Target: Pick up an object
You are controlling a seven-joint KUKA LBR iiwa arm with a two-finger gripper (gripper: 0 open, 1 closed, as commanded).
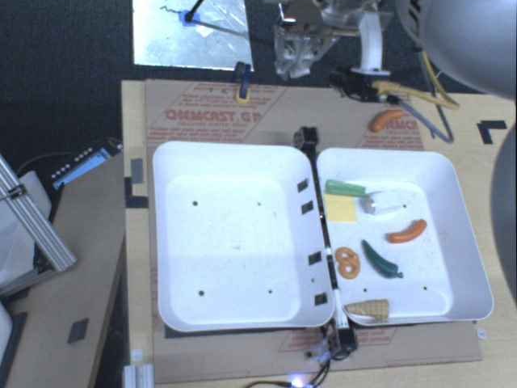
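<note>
- The pincer (295,55) hangs above the far edge of the surface (202,107), beyond both bins, near the top middle of the view.
- Its fingers look pale and translucent and point downward; whether they stand wide or narrow I cannot tell, and nothing shows between them.
- The left bin (234,233) sits beside the right bin (436,297), their inner rims touching along a black hinge-like strip.
- The task's things lie in the right bin, well apart from the pincer.
- A green bar-shaped piece (346,188) lies near the bin's far left corner, with a yellow square (340,208) just beside it on the near side.
- A small white-grey block (381,202) rests just right of the yellow square.
- An orange sausage (406,231) lies tilted toward the bin's right half.
- A dark green pepper (380,259) lies slantwise near the middle, next to a pretzel (348,262).
- A tan cone (368,308) lies at the near rim.
- Another orange sausage (386,120) rests on the surface outside the bins, behind the right bin.
- A yellow-and-blue clamp (241,83) stands at the far edge of the surface.
</note>
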